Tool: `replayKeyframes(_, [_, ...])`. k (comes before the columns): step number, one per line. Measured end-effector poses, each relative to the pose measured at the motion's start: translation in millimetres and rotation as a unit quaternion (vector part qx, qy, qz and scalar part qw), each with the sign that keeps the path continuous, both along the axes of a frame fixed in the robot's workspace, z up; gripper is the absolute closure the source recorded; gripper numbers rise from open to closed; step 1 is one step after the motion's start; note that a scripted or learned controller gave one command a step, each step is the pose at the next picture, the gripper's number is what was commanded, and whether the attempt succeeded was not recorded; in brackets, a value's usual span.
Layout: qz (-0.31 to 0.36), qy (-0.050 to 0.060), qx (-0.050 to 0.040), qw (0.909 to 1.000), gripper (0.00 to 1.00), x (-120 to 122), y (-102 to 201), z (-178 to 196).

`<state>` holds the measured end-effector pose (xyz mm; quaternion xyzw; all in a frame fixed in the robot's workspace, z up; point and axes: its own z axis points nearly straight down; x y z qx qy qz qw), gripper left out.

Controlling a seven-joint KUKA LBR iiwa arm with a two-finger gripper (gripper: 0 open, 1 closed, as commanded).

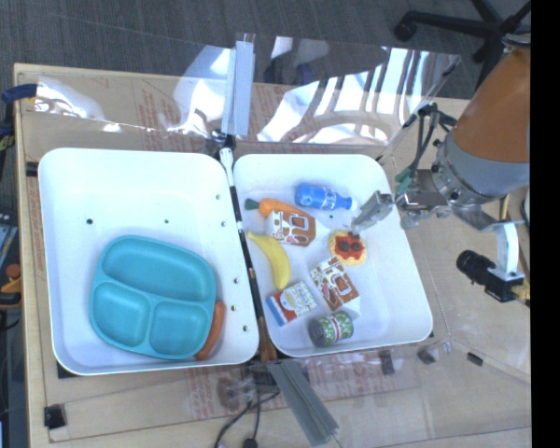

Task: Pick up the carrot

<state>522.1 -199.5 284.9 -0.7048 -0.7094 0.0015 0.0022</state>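
The carrot (272, 206) is small and orange. It lies near the back left of the right bin (401, 287), between a blue bottle (322, 197) and the divider, just behind a small orange carton (291, 227). My gripper (368, 215) hangs low over the right side of that bin, right of the bottle and just above a round orange-and-red toy (348, 246). It is about a hand's width right of the carrot and apart from it. Nothing shows in its grasp.
The right bin also holds a banana (273, 260), two small cartons (334, 283) (296, 301) and a green can (331, 329). In the left bin (75, 185) sits a blue divided tray (153, 297), with a brown sausage (213, 329) at its right edge.
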Motion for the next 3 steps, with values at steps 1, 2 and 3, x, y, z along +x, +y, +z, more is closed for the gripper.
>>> replayKeyframes(1, [0.077, 0.000, 0.0004, 0.9970, 0.00, 16.2, 26.5, -194.8])
replayKeyframes(2, [0.118, -0.006, -0.0111, 0.9929, 0.00, 88.3, 68.4, -188.1])
replayKeyframes(3, [0.108, 0.004, -0.0045, 0.9942, 0.00, 131.0, 59.0, -193.2])
